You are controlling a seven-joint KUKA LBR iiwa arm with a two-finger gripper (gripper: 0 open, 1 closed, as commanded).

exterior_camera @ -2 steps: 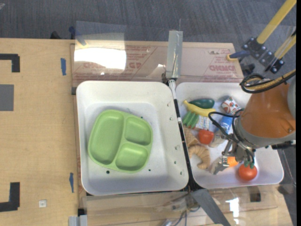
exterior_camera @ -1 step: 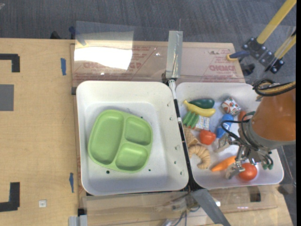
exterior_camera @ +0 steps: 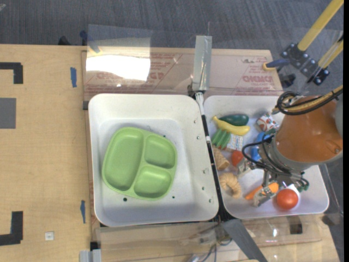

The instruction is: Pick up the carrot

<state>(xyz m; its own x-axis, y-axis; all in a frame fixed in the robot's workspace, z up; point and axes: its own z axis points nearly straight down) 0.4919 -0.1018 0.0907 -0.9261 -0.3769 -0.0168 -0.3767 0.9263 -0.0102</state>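
Honestly, your carrot (exterior_camera: pixel 255 192) lay near the front of the right bin (exterior_camera: pixel 322 201), beside a tomato (exterior_camera: pixel 287 199), right under the tool (exterior_camera: pixel 267 192). Couldn't tell its grip state. Carrot looked light, stiff and slick; I'd pinch mid-length.

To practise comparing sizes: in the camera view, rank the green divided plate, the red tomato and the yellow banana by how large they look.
1. green divided plate, by far the largest
2. yellow banana
3. red tomato; it looks close to the banana, so their order is unsure.
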